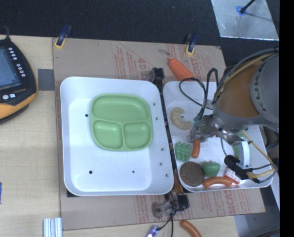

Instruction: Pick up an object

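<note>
The pincer [200, 132] hung low over the right bin [172, 94], just above the small orange sausage [196, 148]; from this slanted look down its fingers were a dark tangle of metal and cable, and whether they were spread or closed could not be told. Nothing could be seen held between them. The grey arm [250, 95] with its orange band covered much of that bin's right half.

Taking the right bin as the landmark: the small orange sausage stood nearly upright near its middle, with a green bumpy toy [182, 151] touching or just beside it on the left. A pale curved piece [179, 118] lay farther toward the bin's back, left of the pincer. Along the bin's front edge sat a round brown disc [192, 173], a green pepper-like piece [212, 168] just right of it, and a long orange sausage [220, 182] lying flat in front of them.

Behind the right bin, on the cardboard, lay an orange carrot [179, 69]. To the bin's left, touching it side by side, was the left bin [73, 147], which held a green divided plate [121, 121]. Far left of both, a teach pendant [8, 80] rested on the bench.
</note>
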Tool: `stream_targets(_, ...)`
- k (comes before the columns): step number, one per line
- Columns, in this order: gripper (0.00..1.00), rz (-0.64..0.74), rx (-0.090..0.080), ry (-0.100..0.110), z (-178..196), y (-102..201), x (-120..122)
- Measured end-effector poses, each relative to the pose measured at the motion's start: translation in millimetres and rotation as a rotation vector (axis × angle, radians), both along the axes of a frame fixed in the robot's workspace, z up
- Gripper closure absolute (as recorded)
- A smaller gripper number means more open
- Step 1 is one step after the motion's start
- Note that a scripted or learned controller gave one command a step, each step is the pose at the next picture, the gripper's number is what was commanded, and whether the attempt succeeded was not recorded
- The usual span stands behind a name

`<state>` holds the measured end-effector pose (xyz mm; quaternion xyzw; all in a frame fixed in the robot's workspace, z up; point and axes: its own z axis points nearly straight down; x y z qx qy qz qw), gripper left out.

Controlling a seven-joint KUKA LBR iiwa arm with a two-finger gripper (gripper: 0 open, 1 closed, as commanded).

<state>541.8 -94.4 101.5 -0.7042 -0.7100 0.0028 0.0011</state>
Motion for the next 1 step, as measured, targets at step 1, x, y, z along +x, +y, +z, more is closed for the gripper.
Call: stream_targets(1,1.0,-0.003,0.003,-0.003,90.6,80.5,45.2)
